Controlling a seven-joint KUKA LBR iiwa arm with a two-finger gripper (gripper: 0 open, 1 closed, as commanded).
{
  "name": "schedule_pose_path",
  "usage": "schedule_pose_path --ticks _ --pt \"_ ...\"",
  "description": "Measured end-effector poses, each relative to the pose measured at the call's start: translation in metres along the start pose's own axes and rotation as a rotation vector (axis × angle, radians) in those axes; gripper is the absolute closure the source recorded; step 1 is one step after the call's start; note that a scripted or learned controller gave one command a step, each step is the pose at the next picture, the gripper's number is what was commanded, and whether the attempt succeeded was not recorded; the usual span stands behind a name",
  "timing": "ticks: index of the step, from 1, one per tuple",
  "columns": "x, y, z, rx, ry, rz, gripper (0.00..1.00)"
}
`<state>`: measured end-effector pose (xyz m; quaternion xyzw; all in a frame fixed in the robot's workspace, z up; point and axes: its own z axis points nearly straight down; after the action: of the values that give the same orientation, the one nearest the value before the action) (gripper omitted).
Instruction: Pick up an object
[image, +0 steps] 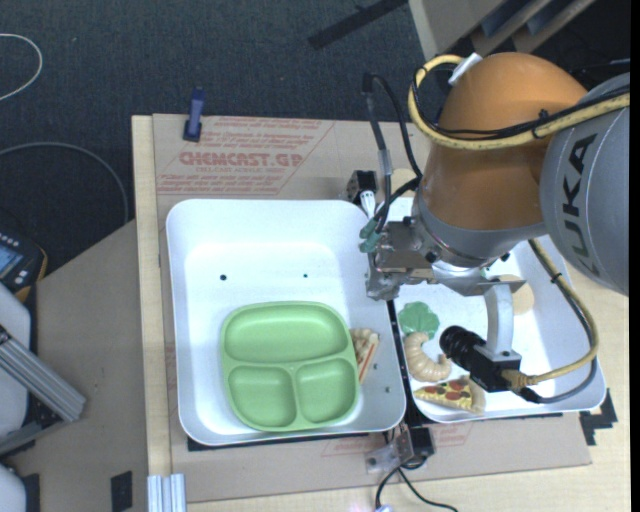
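The arm's big orange and grey wrist (500, 150) hangs over the right bin (570, 330). My gripper (383, 280) points down at the wall between the two bins, just above a green leafy toy (418, 320). Below that toy lie a curled shrimp toy (425, 360) and a pizza slice toy (450, 393). A small pale fries-like toy (365, 350) rests in the left bin (200, 260), against the right edge of a green divided plate (290, 365). Much of the right bin is hidden by the arm.
A black cylinder on a cable (478, 360) sits low over the right bin beside the shrimp. Cables (380, 130) run up from the gripper. The bins rest on a brown board (240, 150), with a small blue item (194, 115) at its far edge.
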<state>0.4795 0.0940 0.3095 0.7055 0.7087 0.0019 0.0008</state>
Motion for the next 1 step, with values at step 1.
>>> schedule_pose_path --ticks 1 --pt "-0.0591 0.0012 -0.1584 -0.017 0.000 0.009 1.00"
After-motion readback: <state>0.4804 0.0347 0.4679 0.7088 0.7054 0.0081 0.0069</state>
